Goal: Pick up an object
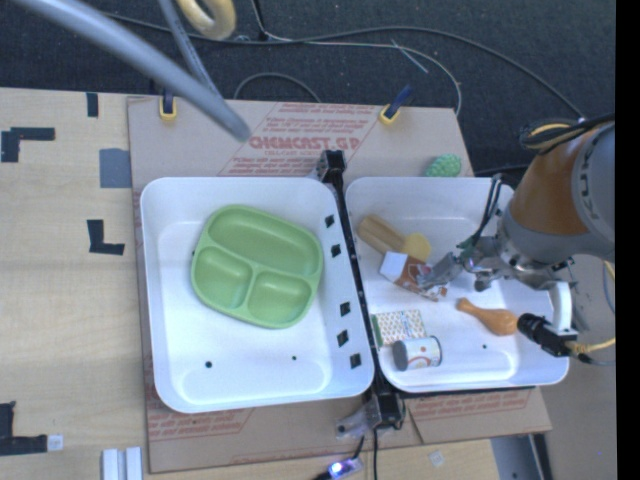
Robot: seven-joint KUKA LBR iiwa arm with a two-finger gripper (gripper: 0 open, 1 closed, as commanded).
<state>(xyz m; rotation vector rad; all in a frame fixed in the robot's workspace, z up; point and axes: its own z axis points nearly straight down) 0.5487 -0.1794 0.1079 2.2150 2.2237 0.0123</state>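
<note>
My gripper (438,273) reaches in from the right and is low in the middle of the right bin (500,193). Its tip is right at a small reddish-brown item (413,277), which sits next to a small white and red box (393,265). A tan cylinder (380,234) with a yellow piece (416,245) at its end lies just beyond them. Nearer the front lie a patterned card (398,324) and a small can (417,353) on its side. An orange-tan drumstick-shaped toy (489,317) rests below the wrist.
The left bin (165,268) holds a green divided plate (258,266). A green ball (445,166) sits on the cardboard behind the right bin. A black divider with clips (345,268) runs between the bins. The grey and orange arm (555,208) covers the right bin's right side.
</note>
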